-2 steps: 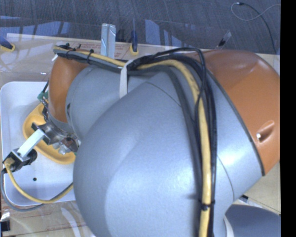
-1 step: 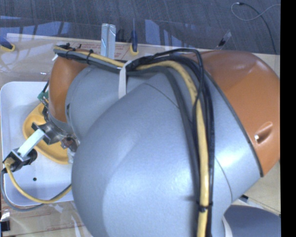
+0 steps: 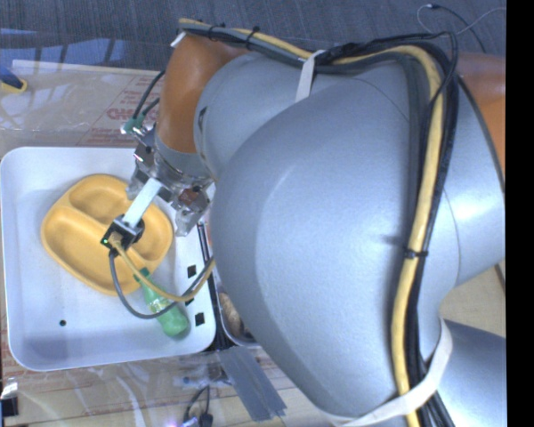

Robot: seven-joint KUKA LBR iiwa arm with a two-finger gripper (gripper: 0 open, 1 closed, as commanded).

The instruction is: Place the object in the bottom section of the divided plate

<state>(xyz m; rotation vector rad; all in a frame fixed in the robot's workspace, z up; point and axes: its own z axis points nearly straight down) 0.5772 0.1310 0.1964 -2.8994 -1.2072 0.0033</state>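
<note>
Since the green object [image 3: 166, 315] lies in the left bin [image 3: 36, 327] and not on the divided plate [image 3: 71, 221], the pick looks like the step in hand; placing is not yet done.

Positions: the plate sits mid-bin, tilted, long axis running 10 to 4 o'clock. The object is just off the plate's rim at 5 o'clock, close to the bin's 4 o'clock corner. Its narrow end points to 11 o'clock and reaches the rim; contact there cannot be told.

The arm [image 3: 338, 221] comes in from 3 o'clock and its wrist hangs over the plate's 2 o'clock edge. Jaws: cannot tell whether open or closed, the wrist hardware hides them. Nothing green is seen up there, so the object reads as not gripped.

Next move, as a judgement: shift the jaws toward 6 o'clock, over the object's thicker end, turn to close across its short axis, then descend. The bin wall is near at 3 o'clock, so clearance on that side looks tight. After the lift, a short carry toward 10 o'clock puts it over the plate's bottom section.

Object look: small, elongated, bottle-like. Bright green rounded body, paler slimmer neck. Smooth and round, so it likely rolls if nudged.
</note>
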